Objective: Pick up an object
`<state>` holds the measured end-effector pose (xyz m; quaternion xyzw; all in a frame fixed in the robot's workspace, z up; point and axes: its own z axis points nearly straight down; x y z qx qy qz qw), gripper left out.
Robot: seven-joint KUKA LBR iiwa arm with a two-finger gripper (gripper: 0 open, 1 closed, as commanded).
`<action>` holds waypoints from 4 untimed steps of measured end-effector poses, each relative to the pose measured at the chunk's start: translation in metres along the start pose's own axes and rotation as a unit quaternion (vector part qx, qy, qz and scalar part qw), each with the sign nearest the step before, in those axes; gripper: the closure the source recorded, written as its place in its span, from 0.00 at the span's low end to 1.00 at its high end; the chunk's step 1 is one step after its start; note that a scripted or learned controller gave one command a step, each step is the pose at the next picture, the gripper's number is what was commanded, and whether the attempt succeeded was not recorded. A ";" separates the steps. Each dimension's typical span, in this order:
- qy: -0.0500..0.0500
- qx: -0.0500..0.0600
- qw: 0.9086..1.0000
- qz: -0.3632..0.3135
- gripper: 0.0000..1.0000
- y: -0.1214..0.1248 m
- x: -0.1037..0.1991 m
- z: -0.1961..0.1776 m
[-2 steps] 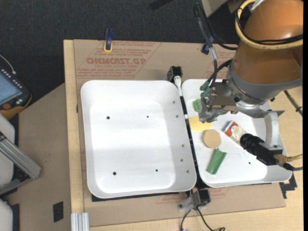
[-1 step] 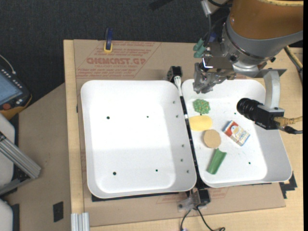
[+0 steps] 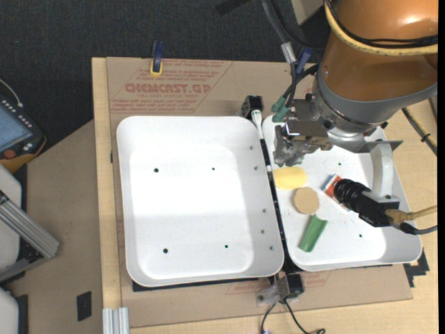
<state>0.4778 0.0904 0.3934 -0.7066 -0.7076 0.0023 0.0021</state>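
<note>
My gripper (image 3: 287, 156) hangs over the left part of the right bin (image 3: 348, 252), just above a pale yellow block (image 3: 290, 179). Below that block lies a tan round disc (image 3: 305, 201), and further down a green cylinder (image 3: 313, 233) rests at a slant. A small red and white object (image 3: 331, 184) sits to the right of the yellow block, partly behind a black camera mount (image 3: 363, 202). The big orange and grey wrist (image 3: 375, 54) hides the far part of the right bin.
The left bin (image 3: 191, 200) adjoins the right one along a black divider (image 3: 271, 193). Both rest on a cardboard sheet (image 3: 174, 82) with a yellow clamp (image 3: 157, 67) at its far edge. Cables (image 3: 410, 218) trail off to the right.
</note>
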 end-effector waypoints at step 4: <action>0.002 -0.009 1.000 -0.002 1.00 0.019 0.007 -0.034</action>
